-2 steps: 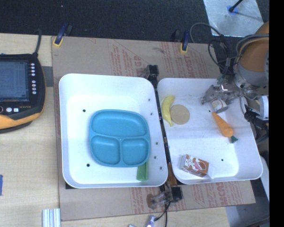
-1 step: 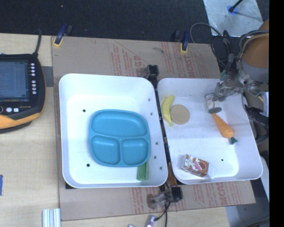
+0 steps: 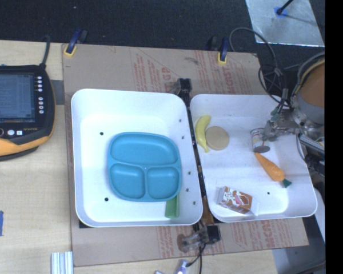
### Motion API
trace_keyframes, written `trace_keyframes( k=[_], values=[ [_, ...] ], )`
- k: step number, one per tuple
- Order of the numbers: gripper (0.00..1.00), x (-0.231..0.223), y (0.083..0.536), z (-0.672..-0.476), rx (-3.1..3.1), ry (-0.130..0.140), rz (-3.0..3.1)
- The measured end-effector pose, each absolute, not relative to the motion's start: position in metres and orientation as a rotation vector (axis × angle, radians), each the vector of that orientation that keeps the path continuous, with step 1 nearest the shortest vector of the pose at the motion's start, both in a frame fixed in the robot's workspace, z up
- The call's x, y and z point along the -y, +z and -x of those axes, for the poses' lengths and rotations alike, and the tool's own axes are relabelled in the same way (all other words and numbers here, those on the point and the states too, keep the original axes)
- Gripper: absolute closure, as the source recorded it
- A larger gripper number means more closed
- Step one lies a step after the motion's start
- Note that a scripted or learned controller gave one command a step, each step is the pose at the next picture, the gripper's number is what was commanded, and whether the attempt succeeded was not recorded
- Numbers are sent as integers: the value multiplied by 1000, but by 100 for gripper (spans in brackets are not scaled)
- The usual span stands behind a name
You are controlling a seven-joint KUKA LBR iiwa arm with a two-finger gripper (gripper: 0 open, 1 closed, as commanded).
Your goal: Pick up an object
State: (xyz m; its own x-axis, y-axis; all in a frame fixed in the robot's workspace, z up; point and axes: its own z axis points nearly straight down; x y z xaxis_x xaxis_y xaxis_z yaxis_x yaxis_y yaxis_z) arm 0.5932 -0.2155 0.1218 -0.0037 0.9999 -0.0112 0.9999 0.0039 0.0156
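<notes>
Camera view: we look down at a slant on a bench (image 3: 28,210) with two white bins side by side.
Left bin (image 3: 91,110): we see a blue plate (image 3: 144,165) with three sections lying flat in the middle of it.
Green thing (image 3: 171,208): we see a small green piece near the left bin's lower right corner, just below the blue plate.
Right bin (image 3: 240,104): we see four small things inside it.
Banana (image 3: 202,132): it is yellow and lies at the right bin's left side, close to the wall.
Round cookie (image 3: 217,137): it is tan and sits just beside the banana, on its right.
Carrot (image 3: 270,167): it is orange with a green tip and lies tilted in the right part of the right bin.
Snack packet (image 3: 235,200): it lies flat near the right bin's lower edge, well apart from the banana.
Arm (image 3: 311,96): it comes in from the right, over the right bin's upper right part.
End effector (image 3: 262,141): we see it low over the right bin, just above the carrot's upper end. We cannot tell how it is set, and we see nothing held in it.
Tablet (image 3: 14,110): it sits on the bench, left of the left bin.
</notes>
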Motion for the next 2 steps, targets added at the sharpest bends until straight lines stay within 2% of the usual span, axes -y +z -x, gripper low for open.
trace_keyframes(
  k=[1, 2],
  values=[
    [0, 212, 114, -589, -2225, -3, -2217],
    [0, 163, 151, -657, -2227, 0, -2218]
  ],
)
